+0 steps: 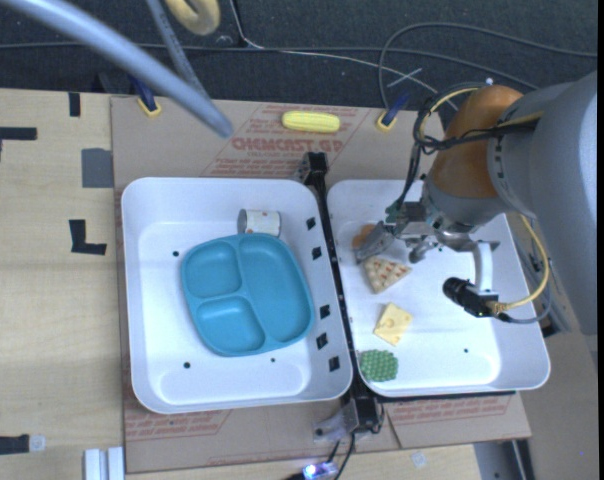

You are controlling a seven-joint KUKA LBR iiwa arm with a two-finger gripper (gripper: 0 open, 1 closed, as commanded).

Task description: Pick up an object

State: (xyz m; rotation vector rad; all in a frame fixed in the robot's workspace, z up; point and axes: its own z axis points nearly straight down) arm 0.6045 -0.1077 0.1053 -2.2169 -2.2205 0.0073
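My gripper (387,240) is low in the right bin (502,368), near its upper left part. Its dark fingers sit right over a tan waffle-like piece (386,272) and beside a small brown object (364,235). Further down the same bin lie a yellow cheese wedge (393,324) and a green round piece (378,366). The grey arm with its orange band (472,158) comes in from the right and hides the bin's upper right.
The left bin (152,368) holds a blue divided plate (247,294) and a small grey-white cylinder (259,221) at its top. A yellow banana-shaped object (310,121) lies on the cardboard behind the bins. Black clips line the divider between the bins.
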